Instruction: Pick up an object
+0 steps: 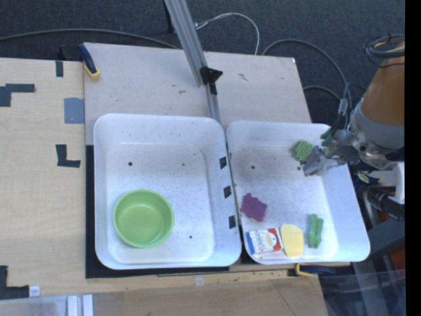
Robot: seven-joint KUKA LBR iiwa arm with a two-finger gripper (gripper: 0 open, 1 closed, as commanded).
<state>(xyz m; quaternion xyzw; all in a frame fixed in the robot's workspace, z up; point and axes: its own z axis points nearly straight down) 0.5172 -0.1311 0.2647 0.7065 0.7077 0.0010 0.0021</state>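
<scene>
My gripper (pixel 314 163) hangs over the right bin (pixel 276 137), near its right wall, just below and to the right of a green bumpy object (pixel 302 150). In the same bin, nearer the front, lie a purple block (pixel 253 207), a red and white packet (pixel 264 241), a yellow piece (pixel 292 239) and a small green piece (pixel 315 230). A green bowl (pixel 143 217) sits in the left bin (pixel 158 133) at its front left. Nothing shows between my fingers.
The arm, with its orange band (pixel 385 94), enters from the right edge above the right bin. A slanted metal pole (pixel 191 35) rises behind the bins. Cables lie on the dark floor at the back.
</scene>
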